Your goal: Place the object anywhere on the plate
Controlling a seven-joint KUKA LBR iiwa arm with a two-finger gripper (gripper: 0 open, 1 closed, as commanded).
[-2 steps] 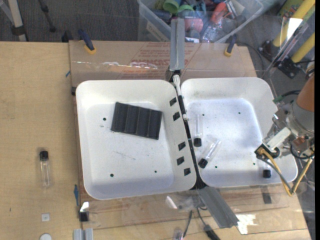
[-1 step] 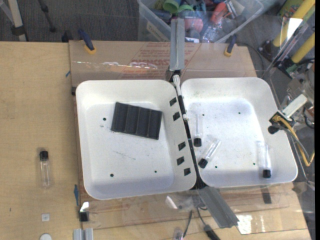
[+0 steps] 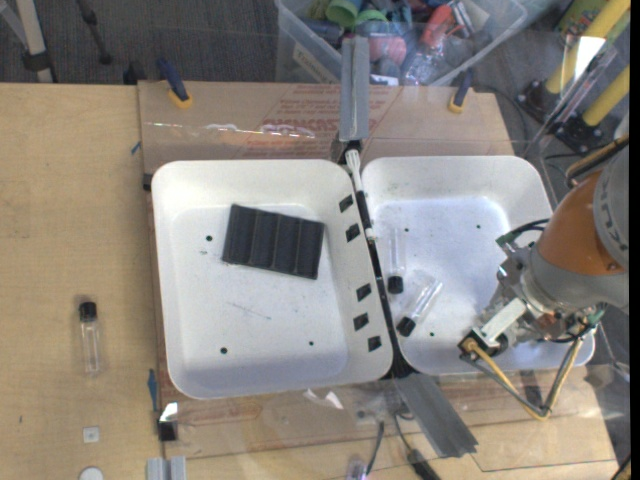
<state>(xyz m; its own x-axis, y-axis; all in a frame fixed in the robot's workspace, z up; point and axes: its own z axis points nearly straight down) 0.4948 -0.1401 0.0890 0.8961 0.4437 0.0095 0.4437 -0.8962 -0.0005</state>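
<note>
— Clear vials (image 3: 424, 298), black caps, lying mid-frame in the right bin (image 3: 452, 173) just beside the divider. Light, stiff, slick — probably breakable. Best pinched across the middle.

— Gripper (image 3: 478, 346) low right, near the rim. Cannot tell the grip. Dark ridged plate (image 3: 274, 240) left — open floor around.

No text, label, brand or number can be read. The cardboard sheet (image 3: 300, 118) behind the bins bears faint reddish printing, too blurred to make out.
</note>
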